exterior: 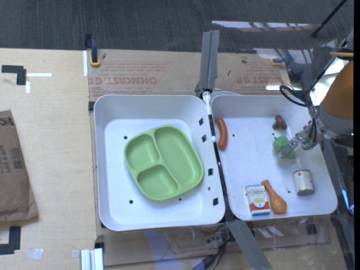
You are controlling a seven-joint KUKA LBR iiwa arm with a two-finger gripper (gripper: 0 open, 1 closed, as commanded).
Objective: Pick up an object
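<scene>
My gripper [296, 144] is at the right side of the frame, low over the right bin [242, 108], touching a green lump [280, 145]. Can't tell if it's open or closed, view too small there. Same bin: brown bit [279, 122] just above the lump, sausage [221, 134] by the left wall, can [304, 183] lower right, small carton [257, 200] and orange drumstick [274, 197] side by side at the bottom. Left bin [107, 167] has a green divided plate [163, 162], centre.
</scene>
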